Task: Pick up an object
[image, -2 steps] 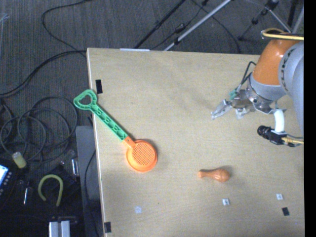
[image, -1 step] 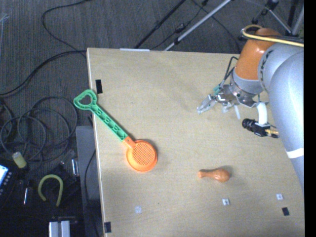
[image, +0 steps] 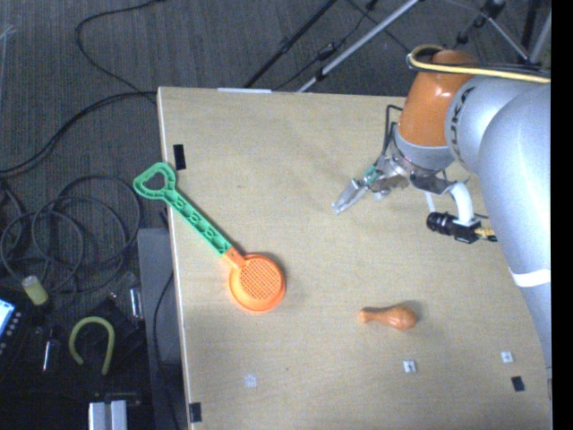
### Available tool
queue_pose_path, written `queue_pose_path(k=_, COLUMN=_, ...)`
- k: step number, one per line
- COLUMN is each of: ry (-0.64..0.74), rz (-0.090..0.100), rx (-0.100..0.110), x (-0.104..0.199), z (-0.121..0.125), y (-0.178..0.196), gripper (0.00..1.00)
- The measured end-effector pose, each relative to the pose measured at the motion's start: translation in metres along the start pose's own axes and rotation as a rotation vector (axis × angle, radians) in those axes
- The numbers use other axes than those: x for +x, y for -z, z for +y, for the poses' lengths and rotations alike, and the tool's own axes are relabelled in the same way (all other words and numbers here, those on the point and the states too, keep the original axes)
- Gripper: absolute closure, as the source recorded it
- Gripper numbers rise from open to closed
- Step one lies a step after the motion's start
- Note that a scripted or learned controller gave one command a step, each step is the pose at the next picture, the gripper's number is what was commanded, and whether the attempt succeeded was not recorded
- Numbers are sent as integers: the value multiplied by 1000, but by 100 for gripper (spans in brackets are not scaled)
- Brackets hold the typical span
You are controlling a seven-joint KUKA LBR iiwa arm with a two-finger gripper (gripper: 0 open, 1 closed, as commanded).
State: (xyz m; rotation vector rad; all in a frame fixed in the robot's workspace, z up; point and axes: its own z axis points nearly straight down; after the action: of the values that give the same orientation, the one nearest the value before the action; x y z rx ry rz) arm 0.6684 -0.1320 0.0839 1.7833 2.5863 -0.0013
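Above the bench [image: 295,365], the gripper [image: 351,197] hovered, nothing visible in it; whether it was parted or closed I could not tell. Well below it lay an orange chicken-leg toy [image: 391,316], with a green-handled orange strainer [image: 224,256] to its left.

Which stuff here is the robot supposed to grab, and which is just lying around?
For the job:
- green-handled orange strainer on the bench
- small orange gourd-shaped toy on the bench
- gripper, above the bench, nothing visibly between its jaws

Just lying about:
- black cables on the floor
- yellow-green hook on the floor
- metal stand legs behind the bench
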Motion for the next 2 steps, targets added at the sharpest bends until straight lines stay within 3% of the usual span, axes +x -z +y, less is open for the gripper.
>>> queue_pose_path(k=1, ry=0, rz=1, rx=-1, x=1, z=1, y=9, gripper=100)
queue_pose_path(k=2, ry=0, rz=1, rx=-1, x=1, z=1, y=9, gripper=0)
